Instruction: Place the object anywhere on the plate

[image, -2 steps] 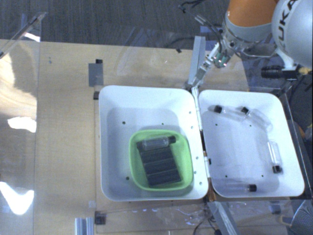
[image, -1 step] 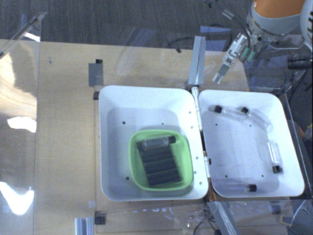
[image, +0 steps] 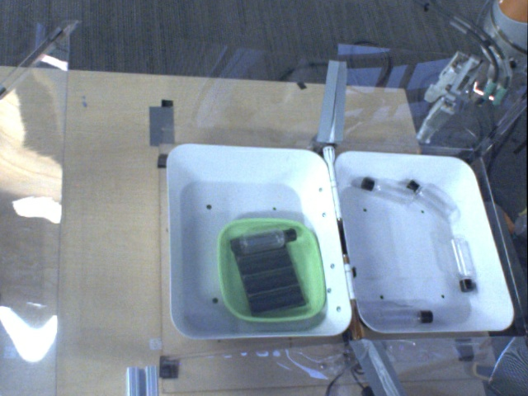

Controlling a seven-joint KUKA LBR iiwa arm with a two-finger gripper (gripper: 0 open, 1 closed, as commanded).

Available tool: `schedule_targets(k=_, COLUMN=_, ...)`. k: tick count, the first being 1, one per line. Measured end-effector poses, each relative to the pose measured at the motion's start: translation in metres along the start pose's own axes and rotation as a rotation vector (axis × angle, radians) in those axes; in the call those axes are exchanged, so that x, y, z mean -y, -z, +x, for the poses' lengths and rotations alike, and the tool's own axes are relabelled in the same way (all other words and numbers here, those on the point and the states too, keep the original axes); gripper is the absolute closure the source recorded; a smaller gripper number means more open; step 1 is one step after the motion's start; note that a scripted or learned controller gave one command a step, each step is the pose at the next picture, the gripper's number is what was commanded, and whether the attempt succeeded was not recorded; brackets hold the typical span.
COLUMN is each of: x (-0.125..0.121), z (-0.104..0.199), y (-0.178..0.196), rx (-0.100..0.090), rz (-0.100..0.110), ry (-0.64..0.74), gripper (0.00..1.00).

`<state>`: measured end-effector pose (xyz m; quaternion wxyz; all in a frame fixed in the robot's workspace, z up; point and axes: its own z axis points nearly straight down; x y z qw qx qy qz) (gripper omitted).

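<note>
Nearest the lower edge of the view, the wooden bench (image: 91, 246) runs pale and bare to the left, with glare patches across it and a small metal bracket (image: 142, 380) at the bottom. On it sit two shallow white bins side by side, touching along a central seam. The left bin (image: 186, 246) holds a green square plate (image: 311, 262) toward its near half; the plate carries three dark ridged blocks (image: 271, 285) laid in a row, and a clear tube with a black cap (image: 262, 240) lies across the plate's far part, touching the blocks' upper edge. The right bin (image: 483, 246) holds several more clear tubes with black caps: one near the front wall (image: 404, 313), one upright along the right side (image: 462, 262), and two along the far wall (image: 396, 190). Between the bins, a grey metal rail (image: 332, 110) rises from the seam toward the far side of the bench. A small dark clamp (image: 162, 122) sits on the wood beyond the left bin. Farther back, past the bench edge, the floor is dark grey carpet (image: 206, 15). In the far right corner the gripper (image: 462, 77) hangs above the bench edge, well apart from both bins, with the arm's orange band (image: 513, 2) above it; whether its fingers are spread or pressed together cannot be told at this size.
</note>
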<state>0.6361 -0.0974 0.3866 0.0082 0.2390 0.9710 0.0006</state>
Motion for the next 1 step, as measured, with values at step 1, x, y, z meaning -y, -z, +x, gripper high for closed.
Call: schedule_targets(k=1, x=0.0865, z=-0.0228, y=0.0309, rx=0.000, rz=0.002, ry=0.026, gripper=0.00)
